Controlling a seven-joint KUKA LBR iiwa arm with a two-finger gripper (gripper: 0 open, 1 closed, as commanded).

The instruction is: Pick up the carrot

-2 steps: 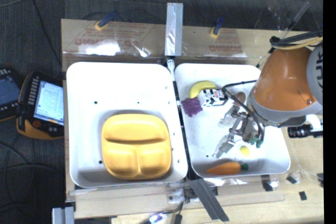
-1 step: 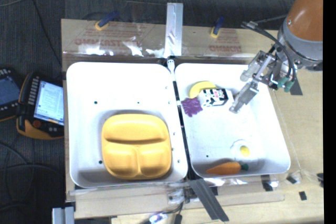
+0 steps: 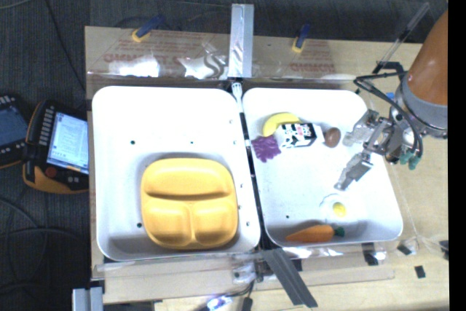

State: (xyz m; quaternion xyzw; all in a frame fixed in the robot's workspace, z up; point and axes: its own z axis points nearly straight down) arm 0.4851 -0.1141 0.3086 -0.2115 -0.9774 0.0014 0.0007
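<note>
Hovering open-fingered with my gripper (image 3: 356, 154), carrot (image 3: 310, 234) lies below-left by the near wall, long axis left-right.

Glossy white plastic bins (image 3: 167, 102); smooth matt carrot (image 3: 309, 234); metal fingers (image 3: 354, 172).

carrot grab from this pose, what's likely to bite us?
1. The carrot lies against the right bin's near wall, so the claw may hit the rim or get only a shallow grip.
2. The fried egg sits just above the carrot, beneath the claw; a straight descent could land on it or nudge it.
3. The claw is well short of the carrot, so a misaligned approach is possible.
</note>
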